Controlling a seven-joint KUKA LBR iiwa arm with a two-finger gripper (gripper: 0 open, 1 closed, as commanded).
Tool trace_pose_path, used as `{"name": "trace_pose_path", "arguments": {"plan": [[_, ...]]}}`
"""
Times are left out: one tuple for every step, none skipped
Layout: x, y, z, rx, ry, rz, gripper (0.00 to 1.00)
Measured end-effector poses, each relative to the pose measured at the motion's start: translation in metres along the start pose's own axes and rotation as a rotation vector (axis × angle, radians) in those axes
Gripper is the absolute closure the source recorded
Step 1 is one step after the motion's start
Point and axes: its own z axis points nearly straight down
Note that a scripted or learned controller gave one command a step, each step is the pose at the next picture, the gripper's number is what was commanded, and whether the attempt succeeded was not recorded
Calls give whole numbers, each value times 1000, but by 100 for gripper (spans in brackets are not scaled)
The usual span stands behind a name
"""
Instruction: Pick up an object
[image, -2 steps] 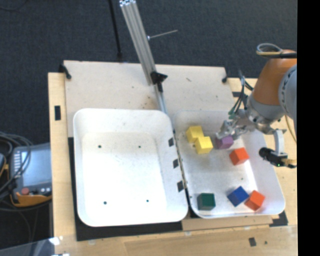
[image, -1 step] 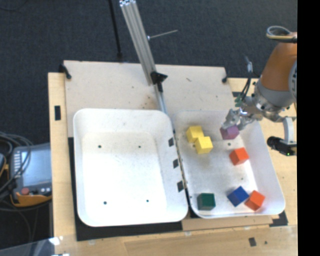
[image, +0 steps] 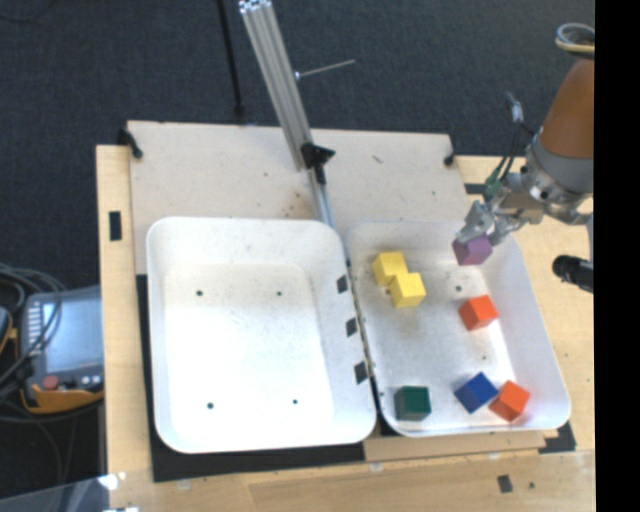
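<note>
Where the bench (image: 115, 300) edge lies nearest the camera, the right bin (image: 535, 330) holds a green block (image: 412, 402) at its near left corner, close to the divide between the two bins. Along the same near wall, toward the right, a blue block (image: 476, 391) sits touching an orange block (image: 511, 400) beside it. Farther in, a second orange block (image: 478, 312) lies alone toward the right wall, apart from the others. Left of it and a little farther back, two yellow blocks (image: 398, 279) rest against each other in a stepped shape. The left bin (image: 160, 330) is beside this one, their inner walls meeting. At the far right corner of the right bin, the claw (image: 482, 232) hangs from the grey arm (image: 560, 165) with its orange band, and a purple block (image: 473, 248) is pinched at the fingertips, sitting over the bin's far rim area. Whether that block clears the bin floor cannot be told from this angle. Beyond the bins, a slanted aluminium post (image: 280, 85) rises from the far side of the bench.
</note>
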Motion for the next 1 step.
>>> {"name": "trace_pose_path", "arguments": {"plan": [[52, -20, -9, 6, 2, -1, 100]]}}
